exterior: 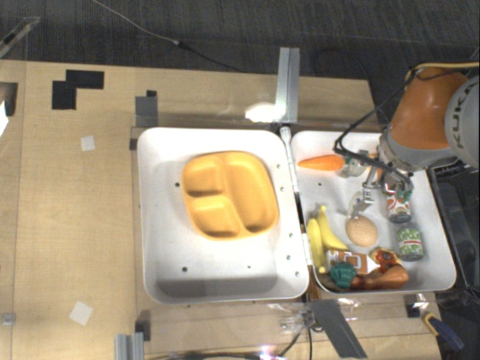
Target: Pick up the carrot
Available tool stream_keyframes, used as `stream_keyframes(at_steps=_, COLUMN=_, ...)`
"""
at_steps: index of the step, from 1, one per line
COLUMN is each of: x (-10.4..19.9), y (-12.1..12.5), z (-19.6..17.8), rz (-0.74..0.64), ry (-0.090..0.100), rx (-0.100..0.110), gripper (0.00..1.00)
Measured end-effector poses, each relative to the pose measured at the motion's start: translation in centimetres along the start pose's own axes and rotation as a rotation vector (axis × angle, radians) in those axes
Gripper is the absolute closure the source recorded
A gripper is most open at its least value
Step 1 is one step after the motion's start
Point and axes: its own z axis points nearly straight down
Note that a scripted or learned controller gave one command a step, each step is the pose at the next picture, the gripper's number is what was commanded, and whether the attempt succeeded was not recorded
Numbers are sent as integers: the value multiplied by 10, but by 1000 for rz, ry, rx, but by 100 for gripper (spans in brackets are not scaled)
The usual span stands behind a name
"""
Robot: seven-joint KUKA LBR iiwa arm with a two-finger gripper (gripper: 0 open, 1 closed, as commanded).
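Overhead, the grey arm (435,118) with its orange band reaches in from the right and bends down over the right bin (442,276), its wrist hanging above the bin's far half. The gripper (365,198) points down toward the middle of that bin, and whether the fingers are apart or together cannot be told from this slanted view. The carrot (321,163) lies on its side at the far left corner of the right bin, close to the divider between the bins, to the left of and farther back than the gripper, apart from it and not held. Just near of the gripper sits a round tan item (362,232); bananas (320,238) lie along the bin's left wall, and two small cans (405,223) stand to the right. The left bin (161,268) holds a yellow divided tray (227,193). Both bins rest on a light wooden surface (67,223), with dark carpet (225,10) beyond its far edge.
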Motion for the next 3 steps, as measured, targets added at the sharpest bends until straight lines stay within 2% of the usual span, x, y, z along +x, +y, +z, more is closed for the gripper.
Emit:
stream_keyframes(at_steps=1, x=-29, y=60, z=3, rz=-118, ry=4, rx=6, gripper=0)
stream_keyframes(at_steps=2, x=14, y=60, z=3, rz=-448, ry=-9, rx=3, gripper=0)
stream_keyframes(at_steps=3, x=-12, y=66, z=4, rz=-270, ry=-9, rx=2, gripper=0)
